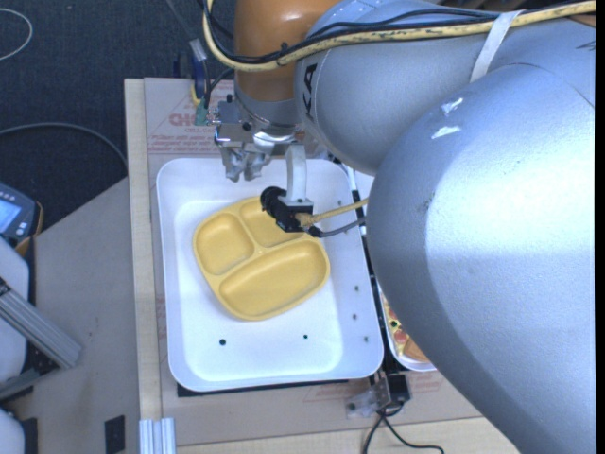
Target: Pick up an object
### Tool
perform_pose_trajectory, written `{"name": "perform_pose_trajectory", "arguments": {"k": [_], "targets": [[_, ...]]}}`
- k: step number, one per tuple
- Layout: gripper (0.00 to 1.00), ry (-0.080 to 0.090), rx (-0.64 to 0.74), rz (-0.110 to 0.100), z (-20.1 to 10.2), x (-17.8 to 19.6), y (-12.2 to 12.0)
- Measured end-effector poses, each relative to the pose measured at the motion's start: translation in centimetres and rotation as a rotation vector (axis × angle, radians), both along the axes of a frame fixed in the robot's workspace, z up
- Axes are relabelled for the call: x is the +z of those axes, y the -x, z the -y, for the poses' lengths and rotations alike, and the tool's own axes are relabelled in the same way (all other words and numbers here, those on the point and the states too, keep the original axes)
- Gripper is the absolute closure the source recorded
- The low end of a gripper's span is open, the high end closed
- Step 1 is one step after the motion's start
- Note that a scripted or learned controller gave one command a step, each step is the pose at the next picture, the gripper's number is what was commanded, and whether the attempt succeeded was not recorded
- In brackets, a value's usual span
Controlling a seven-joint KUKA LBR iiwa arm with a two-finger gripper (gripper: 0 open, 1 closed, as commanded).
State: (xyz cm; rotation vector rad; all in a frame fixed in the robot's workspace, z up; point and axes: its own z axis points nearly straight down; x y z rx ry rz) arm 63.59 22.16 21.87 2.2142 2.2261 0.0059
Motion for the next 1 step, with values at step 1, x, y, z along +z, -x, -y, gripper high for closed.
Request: {"name": "perform_pose_trajectory", "arguments": {"k": [1], "targets": [[1.00,-0.005,-0.001,0.006,-0.46,10.66,6.51]]}}
